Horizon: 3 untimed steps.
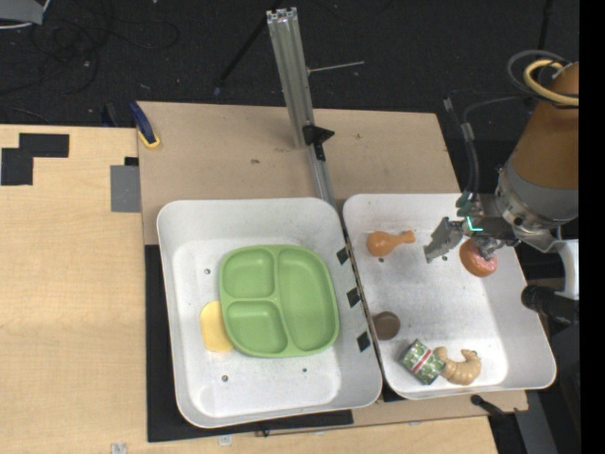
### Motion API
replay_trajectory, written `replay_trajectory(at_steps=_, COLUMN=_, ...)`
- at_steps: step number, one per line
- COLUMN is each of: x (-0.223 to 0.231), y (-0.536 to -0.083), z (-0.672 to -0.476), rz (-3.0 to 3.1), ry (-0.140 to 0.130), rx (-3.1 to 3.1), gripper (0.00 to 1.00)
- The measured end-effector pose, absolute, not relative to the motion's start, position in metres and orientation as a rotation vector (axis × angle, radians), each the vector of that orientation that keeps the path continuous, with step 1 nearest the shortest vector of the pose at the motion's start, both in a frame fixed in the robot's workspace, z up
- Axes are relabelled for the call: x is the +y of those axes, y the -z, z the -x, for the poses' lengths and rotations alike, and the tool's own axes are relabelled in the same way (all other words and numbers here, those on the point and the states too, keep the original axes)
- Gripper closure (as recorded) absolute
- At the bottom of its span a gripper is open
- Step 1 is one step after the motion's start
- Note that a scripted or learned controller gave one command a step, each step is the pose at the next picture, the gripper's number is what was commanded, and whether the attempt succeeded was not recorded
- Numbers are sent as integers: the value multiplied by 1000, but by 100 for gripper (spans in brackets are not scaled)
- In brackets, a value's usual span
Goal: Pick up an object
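The tool [461, 242] is hanging over the upper part of the right bin [529, 372], its fingers standing apart with nothing between them. A red ball [479, 259] is sitting just beside the tool, on the bin floor, apparently not gripped. Nothing is being carried, so the pick appears not yet done. An orange drumstick [388, 242] is lying to the tool's left; a brown disc [386, 325], a green packet [420, 361] and a tan croissant [462, 366] are lying lower in the same bin. The left bin [180, 225] is holding a green tray [280, 301] and a yellow piece [213, 328].
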<state>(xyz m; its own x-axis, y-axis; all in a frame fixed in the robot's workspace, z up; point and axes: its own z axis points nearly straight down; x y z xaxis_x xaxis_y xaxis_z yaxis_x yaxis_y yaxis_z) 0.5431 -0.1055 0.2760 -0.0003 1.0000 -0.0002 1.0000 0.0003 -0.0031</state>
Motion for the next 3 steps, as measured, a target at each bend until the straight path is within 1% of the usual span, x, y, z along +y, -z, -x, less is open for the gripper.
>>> replay_trajectory(at_steps=1, x=-106, y=-277, z=-543, rz=2220, ry=-2, rx=-2221, gripper=0)
replay_trajectory(at_steps=2, x=-105, y=-213, z=-547, rz=2216, ry=-9, rx=-2216, gripper=0)
replay_trajectory(at_steps=3, x=-105, y=-168, z=-541, rz=2217, ry=-8, rx=-2215, gripper=0)
